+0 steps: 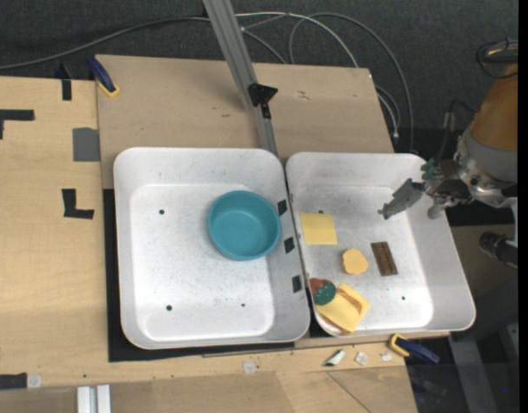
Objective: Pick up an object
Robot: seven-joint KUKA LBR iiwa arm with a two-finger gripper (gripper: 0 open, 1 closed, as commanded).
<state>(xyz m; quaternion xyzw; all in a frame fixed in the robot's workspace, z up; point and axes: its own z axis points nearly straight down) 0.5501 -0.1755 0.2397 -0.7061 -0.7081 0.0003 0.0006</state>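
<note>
- The pincer (400, 200) sits over the upper right part of the right bin (436, 317), near that bin's right wall, with the arm (492, 136) entering from the right edge of the view.
- Whether its fingers are spread or pressed together cannot be told; only a dark slanted shape is visible at the arm's end, and nothing is seen held there.
- Nearest candidates lie below and left of the pincer on the bin floor: a brown block (383, 258), and just beside it, apart from it, an orange piece (355, 261).
- Farther left, a pale yellow square (318, 228) lies flat, close to the wall shared by the two bins.
- At the lower left corner of the right bin, a yellow wedge (345, 308) rests against a small green and red item (322, 292); the two appear to touch.
- The left bin (161, 317) holds a blue bowl (242, 224), upright, well apart from the pincer.
- Both bins stand on the tabletop (40, 231).
- Assessment: the step in hand is the approach; no object is yet secured.
- Next move, as judged: bring the pincer above one isolated item, the brown block or orange piece being closest, then descend squarely. The clustered wedge and green item look harder to take cleanly.
</note>
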